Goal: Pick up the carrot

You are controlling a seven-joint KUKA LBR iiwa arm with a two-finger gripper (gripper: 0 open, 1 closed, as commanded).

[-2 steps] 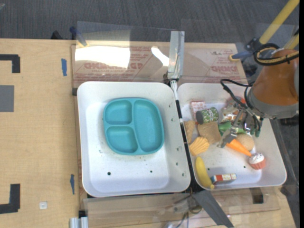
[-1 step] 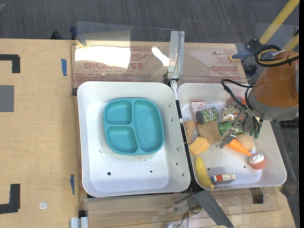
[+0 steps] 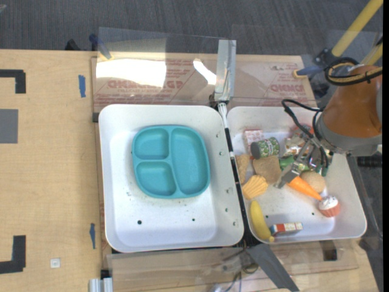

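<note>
Here I hang over the right bin (image 3: 358, 224), reaching in from the right, with my gripper (image 3: 290, 174) low among the clutter at the bin's middle. The carrot (image 3: 304, 187) lies just beside and below my fingertips, a little to the near-right of them; in this slanted view its green top seems to touch or slip under the tip of my tool, though I cannot tell whether there is real contact. Its long axis runs on a diagonal: the leafy end points far-left, toward me, and the orange taper points near-right, toward a small red-and-white cupcake-like toy (image 3: 329, 206). My jaws look fairly narrow, with dark fingers close together, and nothing shows between them, so I would not say I hold anything.

As I judge it, the move ahead turns on that diagonal. I would want my jaws to close across the carrot's width, so they should sit square to its axis and come down a shade nearer and to the right, over the orange body, not the leafy end.

Neighbours crowd the spot: a pale round bun-like piece (image 3: 315, 180) touches the carrot's far side, a tan slice (image 3: 265, 167) lies to its left, a green can (image 3: 265, 148) sits farther off, and a banana (image 3: 259, 219) lies near the front-left. The left bin (image 3: 115, 224) holds a teal divided plate (image 3: 171, 161), well apart from all this.
</note>
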